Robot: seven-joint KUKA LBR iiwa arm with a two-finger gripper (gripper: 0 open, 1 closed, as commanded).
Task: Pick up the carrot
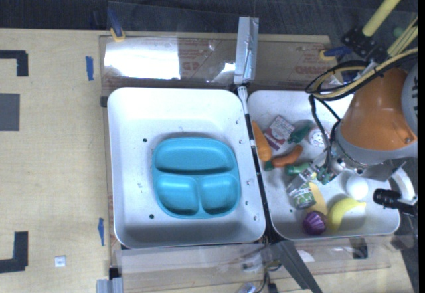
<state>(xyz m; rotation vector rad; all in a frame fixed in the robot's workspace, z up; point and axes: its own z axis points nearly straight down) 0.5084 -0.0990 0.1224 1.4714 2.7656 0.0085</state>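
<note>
The carrot (pixel 288 158) is a small orange piece with a green end, lying near the left side of the right bin (pixel 372 226). A second orange, elongated item (pixel 261 143) lies along that bin's left wall just above it. The arm's orange band (pixel 376 119) hangs over the right half of this bin. Below the band, my gripper (pixel 325 169) is low among the objects, a short way to the right of the carrot. Nothing orange is visible between its tips.
The right bin also holds a red-and-white packet (pixel 281 127), a dark green item (pixel 303 132), a small jar (pixel 302 196), a yellow fruit (pixel 344 209), a purple item (pixel 314 221) and a white egg (pixel 357 189). The left bin (pixel 126 172) bears a blue divided plate (pixel 196 175).
</note>
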